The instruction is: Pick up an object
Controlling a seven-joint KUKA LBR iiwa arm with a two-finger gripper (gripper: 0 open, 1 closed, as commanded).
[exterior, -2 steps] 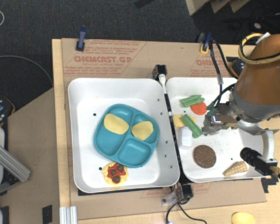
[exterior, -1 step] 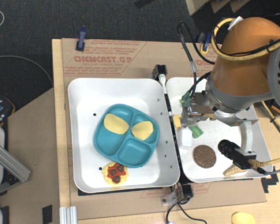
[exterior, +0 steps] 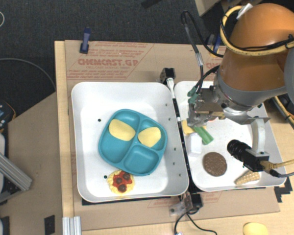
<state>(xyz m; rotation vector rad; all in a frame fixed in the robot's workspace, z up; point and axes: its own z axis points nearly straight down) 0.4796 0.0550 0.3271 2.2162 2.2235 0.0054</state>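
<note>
the arm [exterior: 257, 58] runs off the top and right edges and covers the far part of the right bin [exterior: 230, 131]. the upper end of a green stick [exterior: 203, 134] is hidden under the gripper [exterior: 198, 123], as is part of a pale yellow piece [exterior: 187, 128], whose shape stays unclear. a yellow thing [exterior: 255, 228] is cut off by the bottom edge.

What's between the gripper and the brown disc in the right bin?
In the camera view, a green block lies close by the gripper, toward the brown disc; past it, bare floor of the right bin.
</note>
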